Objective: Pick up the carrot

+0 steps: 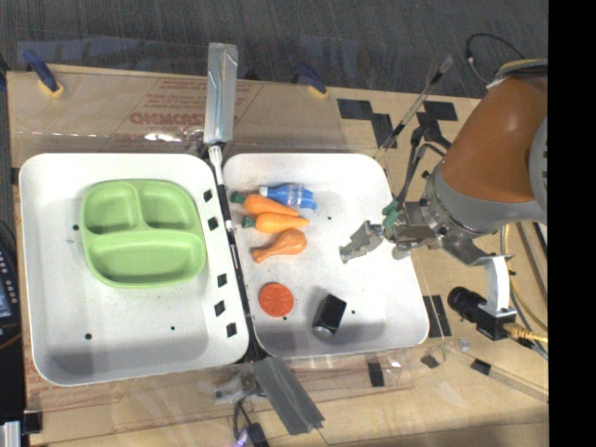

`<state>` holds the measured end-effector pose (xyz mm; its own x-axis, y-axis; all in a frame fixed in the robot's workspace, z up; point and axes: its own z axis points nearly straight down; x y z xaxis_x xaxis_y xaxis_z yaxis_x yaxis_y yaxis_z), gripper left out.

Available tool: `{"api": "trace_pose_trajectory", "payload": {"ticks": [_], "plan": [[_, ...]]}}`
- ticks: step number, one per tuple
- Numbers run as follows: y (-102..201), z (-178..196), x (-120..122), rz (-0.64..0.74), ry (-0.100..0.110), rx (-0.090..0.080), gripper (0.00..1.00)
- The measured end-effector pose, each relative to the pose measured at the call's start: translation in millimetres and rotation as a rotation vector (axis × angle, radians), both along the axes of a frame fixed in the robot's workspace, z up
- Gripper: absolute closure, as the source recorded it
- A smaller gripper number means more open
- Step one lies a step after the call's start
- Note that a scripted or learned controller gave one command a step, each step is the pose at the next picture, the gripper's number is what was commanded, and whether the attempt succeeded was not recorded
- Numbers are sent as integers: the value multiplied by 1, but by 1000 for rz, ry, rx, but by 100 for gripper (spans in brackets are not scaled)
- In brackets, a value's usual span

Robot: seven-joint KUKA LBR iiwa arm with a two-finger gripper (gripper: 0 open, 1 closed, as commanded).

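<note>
The carrot (270, 222) lies in the right bin (372, 180), near its left wall, orange with a green stub at the left end. It rests between a blue-and-white bottle (287, 196) behind it and an orange drumstick-shaped toy (280, 244) in front. My gripper (358, 245) hangs over the middle right of the same bin, well to the right of the carrot and apart from it. Its grey fingers (366, 235) point left and nothing lies between them.
An orange disc (276, 299) and a small black block (328, 314) sit near the right bin's front edge. The left bin (47, 250) holds a green sectioned plate (142, 232). A black ridged divider (225, 259) runs between the bins.
</note>
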<state>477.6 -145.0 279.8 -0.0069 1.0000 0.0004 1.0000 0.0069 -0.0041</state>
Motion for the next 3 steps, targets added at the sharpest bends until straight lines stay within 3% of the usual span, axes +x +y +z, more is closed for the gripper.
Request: {"api": "trace_pose_trajectory", "payload": {"ticks": [1, 2, 3], "plan": [[58, -85, 43, 132, 3, 1, 0], [48, -188, 96, 84, -2, 0, 0], [50, -183, 87, -381, 1, -2, 0]]}}
